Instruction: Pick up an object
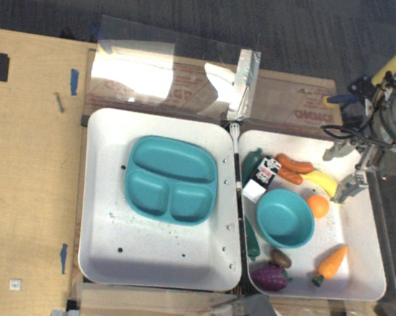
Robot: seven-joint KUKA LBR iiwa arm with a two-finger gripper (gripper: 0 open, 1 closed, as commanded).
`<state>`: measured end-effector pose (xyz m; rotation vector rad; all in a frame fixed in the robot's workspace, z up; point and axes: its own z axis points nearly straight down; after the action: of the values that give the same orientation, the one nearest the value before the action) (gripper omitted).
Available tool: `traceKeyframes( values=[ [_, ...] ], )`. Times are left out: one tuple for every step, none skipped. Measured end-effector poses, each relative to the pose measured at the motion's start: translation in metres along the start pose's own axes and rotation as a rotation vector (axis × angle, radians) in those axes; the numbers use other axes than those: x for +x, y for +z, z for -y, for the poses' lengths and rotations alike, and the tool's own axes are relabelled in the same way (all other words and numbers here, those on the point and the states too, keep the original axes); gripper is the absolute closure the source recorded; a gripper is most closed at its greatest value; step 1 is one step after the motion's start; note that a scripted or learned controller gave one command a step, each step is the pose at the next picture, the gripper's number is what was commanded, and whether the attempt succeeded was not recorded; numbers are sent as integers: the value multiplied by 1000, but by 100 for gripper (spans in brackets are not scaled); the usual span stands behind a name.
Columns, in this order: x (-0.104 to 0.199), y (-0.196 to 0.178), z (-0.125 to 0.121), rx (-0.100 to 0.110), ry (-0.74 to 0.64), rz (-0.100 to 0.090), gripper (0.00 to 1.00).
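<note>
One end effector hangs at the right of the frame, over the right bin's upper right corner; you can see its two fingers parted with nothing between them. Just left of it lie the banana and the orange ball, the nearest candidates for a pick. Further left sit the sausage, the teal bowl and, lower right, the carrot. Crowding by the bowl likely favours an outer item. Across the divider, the teal divided plate lies in the left bin.

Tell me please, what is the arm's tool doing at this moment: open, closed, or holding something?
Tool: cannot be told whether open or closed; it hangs over the right bin, near the banana, with nothing seen in it.
</note>
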<state>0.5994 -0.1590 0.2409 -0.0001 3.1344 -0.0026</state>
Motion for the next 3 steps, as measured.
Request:
traceKeyframes(
  values=[
    [-26,146,35,-5,-111,-11,0],
    [-18,154,37,-2,3,-1,0],
    [2,153,26,-1,185,0,0]
  ],
)
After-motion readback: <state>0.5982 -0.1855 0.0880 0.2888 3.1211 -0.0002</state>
